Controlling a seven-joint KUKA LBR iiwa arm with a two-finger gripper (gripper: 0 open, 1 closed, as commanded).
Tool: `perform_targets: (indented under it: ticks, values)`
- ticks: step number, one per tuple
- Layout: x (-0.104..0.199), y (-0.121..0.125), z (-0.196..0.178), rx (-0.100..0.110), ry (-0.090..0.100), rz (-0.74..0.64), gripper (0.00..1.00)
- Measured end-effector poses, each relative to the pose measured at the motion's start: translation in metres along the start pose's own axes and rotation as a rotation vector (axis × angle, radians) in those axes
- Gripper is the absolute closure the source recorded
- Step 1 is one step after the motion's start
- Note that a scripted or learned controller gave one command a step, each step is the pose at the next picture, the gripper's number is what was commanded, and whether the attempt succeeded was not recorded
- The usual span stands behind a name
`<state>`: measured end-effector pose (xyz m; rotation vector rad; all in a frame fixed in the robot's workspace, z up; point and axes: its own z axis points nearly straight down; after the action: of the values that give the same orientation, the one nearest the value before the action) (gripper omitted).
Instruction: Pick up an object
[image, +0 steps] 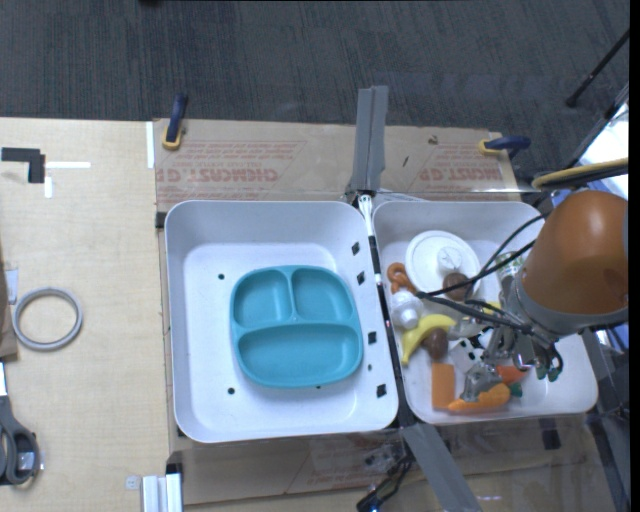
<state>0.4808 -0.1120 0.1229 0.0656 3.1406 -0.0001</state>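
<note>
Camera view: you see the grey arm with its orange band (585, 250) reaching in from the right over the right shallow white bin (570, 400). Its hand (487, 372) sits low among the clutter in that bin's near half. You cannot tell how the hand is set or whether it has anything; cables and objects crowd it.

Just below the hand lies an orange carrot-shaped toy (478, 402), beside an orange rectangular block (442, 385). To their left you find a yellow banana toy (424, 333) with a brown rounded piece (436, 344) touching it. A white round plate (438, 256) rests toward the bin's far side.

The left shallow white bin (190, 300) holds a teal three-compartment plastic tray (296, 326), lying flat. On the wooden desk (90, 230) at the far left rests a grey tape ring (44, 318).
</note>
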Motion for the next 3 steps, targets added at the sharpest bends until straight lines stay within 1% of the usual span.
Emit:
perform_targets:
  ticks: [1, 2, 3]
  values:
    - [-0.079, -0.001, 0.031, 0.0, 0.0, 0.083, 0.0]
    - [-0.081, -0.091, -0.01, 0.001, -0.004, 0.048, 0.0]
    - [-0.102, -0.051, 0.025, 0.0, -0.016, 0.03, 0.0]
